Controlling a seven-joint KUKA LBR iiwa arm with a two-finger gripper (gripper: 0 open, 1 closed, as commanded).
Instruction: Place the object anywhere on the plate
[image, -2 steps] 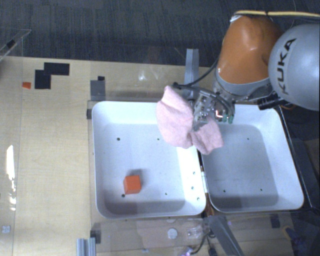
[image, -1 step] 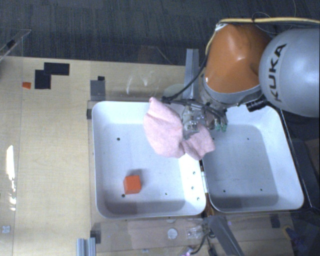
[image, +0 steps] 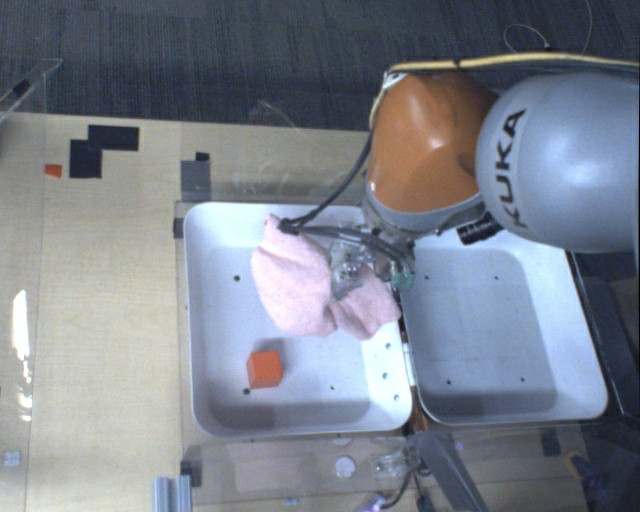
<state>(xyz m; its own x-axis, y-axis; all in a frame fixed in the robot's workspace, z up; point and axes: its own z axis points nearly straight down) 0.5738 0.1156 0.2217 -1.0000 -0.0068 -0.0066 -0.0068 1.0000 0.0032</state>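
Camera view from above the bench has the arm (image: 520, 140) reaching in from the right, and the one bit of writing I can read is "KUKA" in black capitals, running up the grey casing beside the orange band (image: 425, 140).

Two shallow white bins sit side by side on the pale wooden bench (image: 100, 330). The left bin (image: 215, 400) holds two things. A pink cloth (image: 295, 285) lies rumpled across its far right part, spreading from near the far edge down toward the middle and out to the right wall. A small orange block (image: 265, 369) sits apart from the cloth, near the bin's front edge and a little left of centre, flat on the white floor. The right bin (image: 500, 330) shows bare white floor with a few small dark dots.

The gripper (image: 352, 270) hangs over the cloth's right part, close to the wall the two bins share, with dark cables trailing from it toward the bin's far edge. It looks to be down in the folds of the cloth, but its metal parts blur together, so I cannot tell how the jaws stand or whether they have hold of any fabric.

On the bench beyond the left bin, toward the far left corner, are black rectangular marks (image: 100, 148) and a tiny orange square (image: 53, 171).
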